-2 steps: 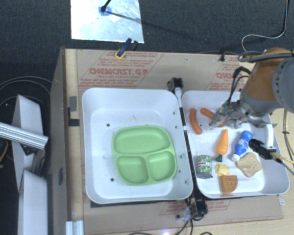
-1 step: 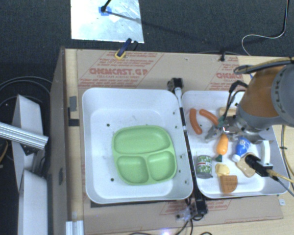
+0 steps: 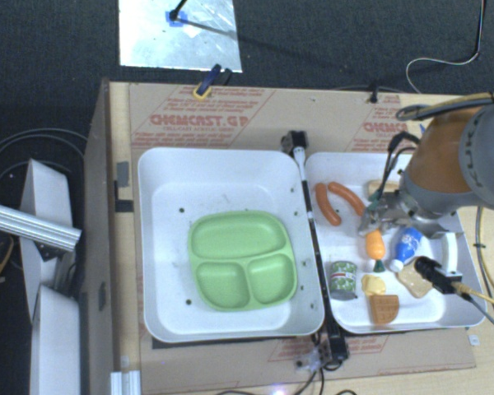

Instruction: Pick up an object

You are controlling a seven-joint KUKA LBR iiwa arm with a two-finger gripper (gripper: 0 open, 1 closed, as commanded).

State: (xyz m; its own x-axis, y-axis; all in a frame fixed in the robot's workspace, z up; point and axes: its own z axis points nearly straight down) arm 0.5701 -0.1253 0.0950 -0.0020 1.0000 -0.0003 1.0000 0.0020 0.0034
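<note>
Gripper (image 3: 377, 218) low in right bin (image 3: 346, 319), near centre, just above orange carrot (image 3: 375, 243); finger state impossible to tell. Sausages (image 3: 336, 200) toward far-left corner. Green tray (image 3: 243, 259) in left bin (image 3: 160, 220).

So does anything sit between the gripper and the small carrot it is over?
Nothing visible does. The gripper sits just above the small carrot in the right bin; the blue bottle and sausages lie beside it.

Green divided tray (image 3: 242, 258) (three compartments) in left bin (image 3: 160, 220).
</note>
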